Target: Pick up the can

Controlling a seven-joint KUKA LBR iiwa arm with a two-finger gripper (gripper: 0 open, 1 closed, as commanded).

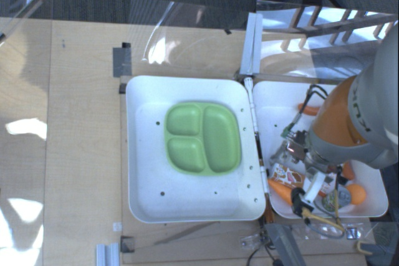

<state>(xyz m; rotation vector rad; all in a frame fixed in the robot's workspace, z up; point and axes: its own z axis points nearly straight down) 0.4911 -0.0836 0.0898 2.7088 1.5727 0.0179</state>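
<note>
While the grey-and-orange arm's gripper hangs low in the right shallow white bin (whether wide or narrow, I cannot tell), a white-and-orange labelled can lies just beside it at the bin's near left, apparently not yet lifted.

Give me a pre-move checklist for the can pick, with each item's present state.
1. Gripper over the right bin: ok.
2. Target located: cannot tell; a red-and-white labelled item close to the gripper may be it, but the arm hides much of that bin.
3. Something already held: cannot tell.
4. Room around the target: not ok; an orange piece lies right beside the labelled item, and an orange ball sits further right.
5. Left bin and its green divided plate away from the arm: ok.
</note>
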